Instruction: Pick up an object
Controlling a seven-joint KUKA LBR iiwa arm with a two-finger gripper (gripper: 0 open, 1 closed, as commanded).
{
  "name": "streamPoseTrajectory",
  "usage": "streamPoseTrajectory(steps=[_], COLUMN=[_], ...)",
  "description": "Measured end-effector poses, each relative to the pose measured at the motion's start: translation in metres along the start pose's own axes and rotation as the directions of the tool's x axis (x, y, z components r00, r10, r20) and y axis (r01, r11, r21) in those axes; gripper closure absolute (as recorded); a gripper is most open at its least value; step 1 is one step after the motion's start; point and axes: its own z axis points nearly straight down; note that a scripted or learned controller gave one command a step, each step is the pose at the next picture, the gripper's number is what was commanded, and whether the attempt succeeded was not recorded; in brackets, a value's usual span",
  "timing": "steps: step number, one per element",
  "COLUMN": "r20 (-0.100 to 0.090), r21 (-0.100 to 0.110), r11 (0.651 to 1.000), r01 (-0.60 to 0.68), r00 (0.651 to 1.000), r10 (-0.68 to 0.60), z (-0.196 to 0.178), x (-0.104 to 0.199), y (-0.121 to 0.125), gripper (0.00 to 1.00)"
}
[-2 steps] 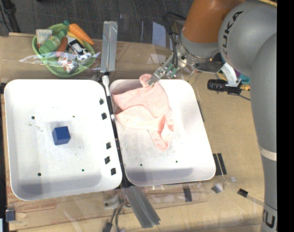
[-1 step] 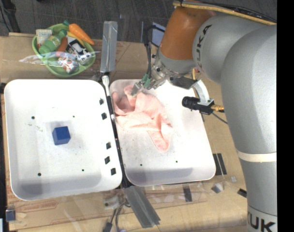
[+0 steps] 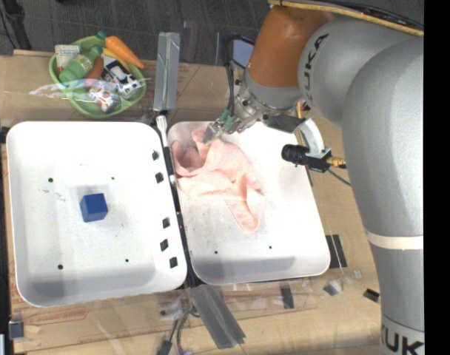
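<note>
Camera view, looking down at a slant over the bench.

Two white bins side by side. Left bin (image 3: 32, 198): one blue cube (image 3: 94, 206) sitting left of centre on the floor, well apart from every wall, bare floor all round it.

Right bin (image 3: 299, 250): a pink cloth (image 3: 221, 174) lies crumpled over the far-left part, bunched up against the wall it shares with the left bin and trailing a tongue toward the bin's middle. The near half and the right side of this bin's floor are bare.

Arm comes in from the right, big grey body over the right bin's right edge, orange band above the wrist. Gripper (image 3: 219, 128) hangs at the far-left corner of the right bin, right at the cloth's upper edge, tips touching or just beside the fabric. The tips look drawn close together; whether any cloth is pinched between them I cannot tell.

Beyond the left bin's far wall, a green bowl (image 3: 81, 103) of toy food, a carrot (image 3: 121, 49) on top. A grey bar (image 3: 166, 72) stands over the seam between the bins.
</note>
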Motion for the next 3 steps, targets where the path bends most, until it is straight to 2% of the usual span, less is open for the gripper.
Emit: streamPoseTrajectory(steps=[1,2,3], r20=[0.000,0.002,-0.002], r21=[-0.002,-0.003,0.000], r11=[0.993,0.997,0.958], r01=[-0.118,0.071,0.286], r00=[0.993,0.997,0.958], r10=[0.118,-0.071,-0.286], z=[-0.028,-0.041,-0.037], x=[0.041,-0.010,-0.001], y=[0.031,0.003,-0.011], gripper=[1.00,1.00,1.00])
